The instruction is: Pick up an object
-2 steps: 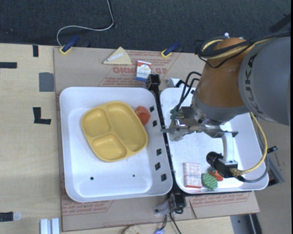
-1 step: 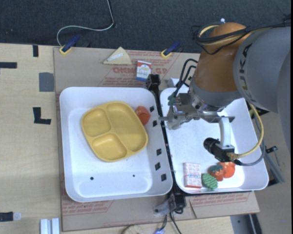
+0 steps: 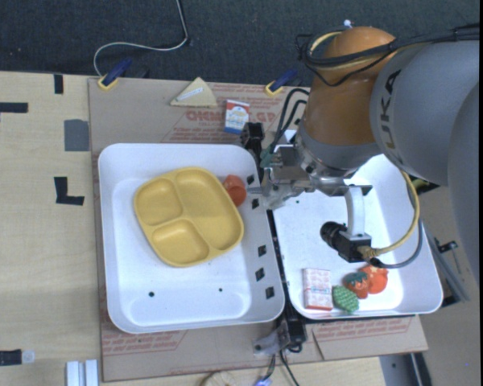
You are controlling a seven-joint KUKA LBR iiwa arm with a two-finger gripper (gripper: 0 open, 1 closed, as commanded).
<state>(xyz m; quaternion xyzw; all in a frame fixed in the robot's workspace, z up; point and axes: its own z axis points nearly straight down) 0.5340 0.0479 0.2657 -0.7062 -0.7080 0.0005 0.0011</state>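
Note:
A yellow divided plate (image 3: 189,214) lies in the left bin (image 3: 121,296). A small orange-red object (image 3: 235,188) rests against the plate's right rim. My gripper (image 3: 264,186) hangs low at the left bin's right edge, just right of that orange-red object, and I see nothing held in it. The right bin (image 3: 423,284) holds a pink-and-white packet (image 3: 316,287), a green piece (image 3: 344,297) and a red-orange toy (image 3: 369,281) near its front edge. The arm's wrist covers the rear part of the right bin.
A small red, white and blue carton (image 3: 236,117) and a pale wedge (image 3: 196,93) lie on the cardboard behind the bins. The ridge between the two bins (image 3: 266,256) runs just below the gripper.

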